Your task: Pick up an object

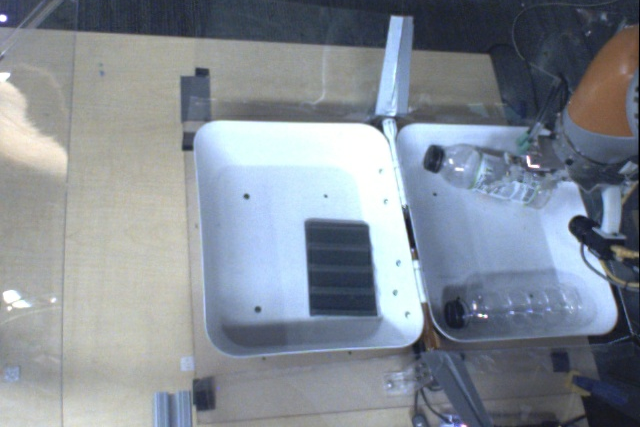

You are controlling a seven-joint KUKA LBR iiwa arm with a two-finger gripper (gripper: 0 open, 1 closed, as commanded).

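- A clear plastic bottle with a dark cap lies on its side in the right bin, toward that bin's 12 o'clock edge. Its cap points to 9 o'clock and its crumpled body runs toward 3 o'clock, tilting slightly down.
- A second clear plastic bottle, also dark-capped, lies on its side along the same bin's 6 o'clock edge. Its cap points to 9 o'clock; its ribbed body stretches toward 3 o'clock, close to the bin wall.
- A flat, dark, ridged rectangular pad lies in the left bin, toward 5 o'clock of that bin's floor, long side running 12 to 6 o'clock.
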